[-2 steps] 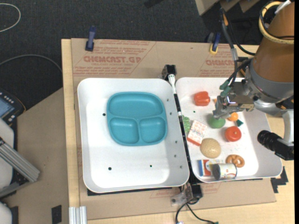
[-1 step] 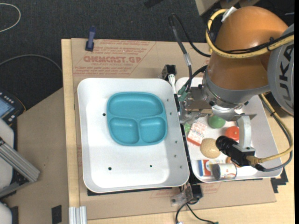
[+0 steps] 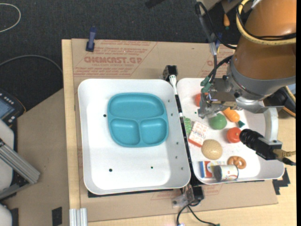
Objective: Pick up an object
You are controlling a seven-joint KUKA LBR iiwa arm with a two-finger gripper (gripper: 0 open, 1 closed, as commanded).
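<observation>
My gripper [image 3: 206,108] hangs over the upper left part of the right bin [image 3: 273,126], under the grey and orange arm [image 3: 265,41]. A green ball [image 3: 217,122] lies just to its lower right, and a small red piece [image 3: 199,99] just to its left. An orange carrot-like piece [image 3: 231,114] sits beside the green ball. Lower in the bin lie a red tomato-like ball [image 3: 233,134], a beige round object [image 3: 212,149], a red-and-white packet [image 3: 198,133], a brown pretzel-like ring [image 3: 236,162] and a small can [image 3: 225,172] on its side.
The left bin [image 3: 94,149] holds a blue divided plate [image 3: 138,118]. A green wrapper [image 3: 187,125] lies by the wall between the bins. A black fitting [image 3: 256,142] on the arm's side hangs over the right bin's right part. Cables run along the bench's upper right.
</observation>
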